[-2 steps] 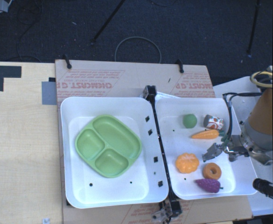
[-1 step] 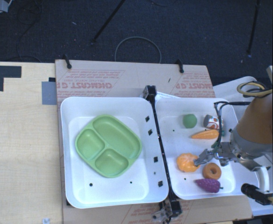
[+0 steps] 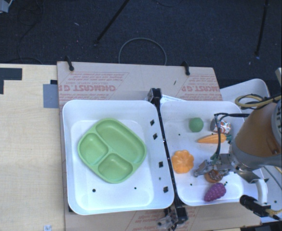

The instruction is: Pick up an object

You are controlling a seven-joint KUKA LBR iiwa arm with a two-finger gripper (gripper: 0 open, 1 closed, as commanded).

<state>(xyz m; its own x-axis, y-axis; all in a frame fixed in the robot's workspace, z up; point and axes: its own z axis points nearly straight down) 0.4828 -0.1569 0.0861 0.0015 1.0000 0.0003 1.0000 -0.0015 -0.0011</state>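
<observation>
The greatest risk, as I judge it, comes from the crowding in the right bin (image 3: pixel 184 110), where the small things lie close together at the near end; a descent slightly off its mark could nudge a neighbour instead of closing on the target; the left bin (image 3: pixel 75 110) carries the green divided plate (image 3: pixel 112 149), well apart from the arm (image 3: pixel 259 138) and unlikely to matter. The arm's broad orange-brown wrist covers the right part of the right bin, so anything beneath it is hidden. Of the loose things, the orange pumpkin-like piece (image 3: pixel 182 161) lies near the divider; the purple grape bunch (image 3: pixel 215 192) lies by the near wall; the carrot (image 3: pixel 209 139) and the green ball (image 3: pixel 195 124) sit farther back; a small brown round object (image 3: pixel 214 176) lies just beneath the gripper (image 3: pixel 212 167) and seems the likeliest target. The gripper hangs low over that brown object, a metal finger reaching left toward the pumpkin piece; whether its fingers stand apart or together I cannot tell, nor whether they touch the brown object; a glancing contact could roll it into the grapes just beside it.
</observation>
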